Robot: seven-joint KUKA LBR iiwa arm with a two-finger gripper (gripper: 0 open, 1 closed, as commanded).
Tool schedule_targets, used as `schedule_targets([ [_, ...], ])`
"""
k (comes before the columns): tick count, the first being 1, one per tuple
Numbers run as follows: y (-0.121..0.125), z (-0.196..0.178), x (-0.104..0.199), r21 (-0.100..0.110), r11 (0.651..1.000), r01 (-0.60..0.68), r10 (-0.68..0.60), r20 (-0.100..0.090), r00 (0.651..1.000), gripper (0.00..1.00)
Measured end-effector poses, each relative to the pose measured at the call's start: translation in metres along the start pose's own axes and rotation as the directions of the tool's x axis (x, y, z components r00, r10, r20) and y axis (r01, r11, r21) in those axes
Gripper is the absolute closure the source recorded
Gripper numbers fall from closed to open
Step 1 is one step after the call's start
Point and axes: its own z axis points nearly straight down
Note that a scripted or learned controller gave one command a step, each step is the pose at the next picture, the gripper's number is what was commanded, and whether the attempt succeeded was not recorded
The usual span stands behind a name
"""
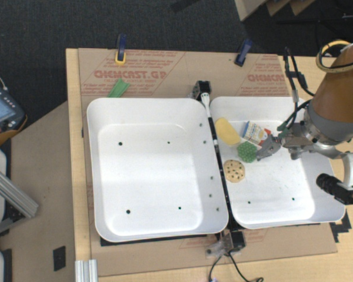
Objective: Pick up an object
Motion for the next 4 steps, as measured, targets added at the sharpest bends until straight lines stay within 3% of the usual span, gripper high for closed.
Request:
schedule_targets([
  [1, 0.002, -0.242, 0.019, -0.022, 1.0, 0.004, -0.004, 0.003, 1.0, 0.0],
  [2, -0.041, -0.343, 0.059, -0.016, 1.0, 0.006, -0.006, 0.0, 1.0, 0.0],
  [3, -0.04, -0.347, 0.057, -0.006, 1.0, 0.002, -0.002, 0.002, 1.0, 1.0],
  [4, -0.041, -0.335, 0.127, 0.003, 1.0, 0.009, -0.009, -0.001, 1.0, 1.0],
])
